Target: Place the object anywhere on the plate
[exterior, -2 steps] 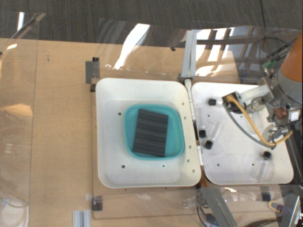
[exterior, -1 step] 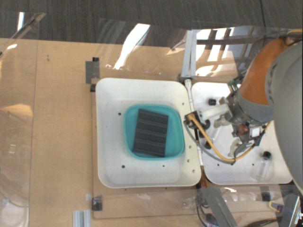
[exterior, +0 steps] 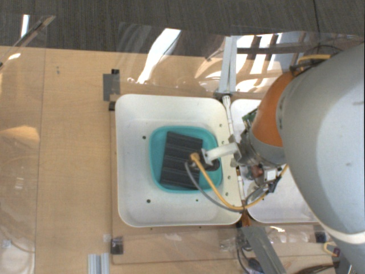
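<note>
On the wooden tabletop stand two shallow white bins side by side, and both sit closer to its right edge than to its left one, as the camera looks. The left bin has a blue-green plate lying flat near its middle, a little toward the wall it shares with the other bin. On this plate lies the object, a dark, flat rectangular piece with ribs running along its length. It is turned slightly, so its sides are not parallel with the bin walls. It covers the middle and right part of the plate, and a band of the plate's colour is visible around it on the left, the far and the near side.

The big grey arm, with its orange band, reaches in from the right edge of the tabletop and covers most of the right bin. The gripper is low over the place where the two bins meet, just beside the plate and apart from the object. If the gripper is open or closed I cannot tell, because the wrist hides it, and nothing is visible in its grasp.

At the far left corner of the left bin a small dark bracket is fixed to the tabletop
</note>
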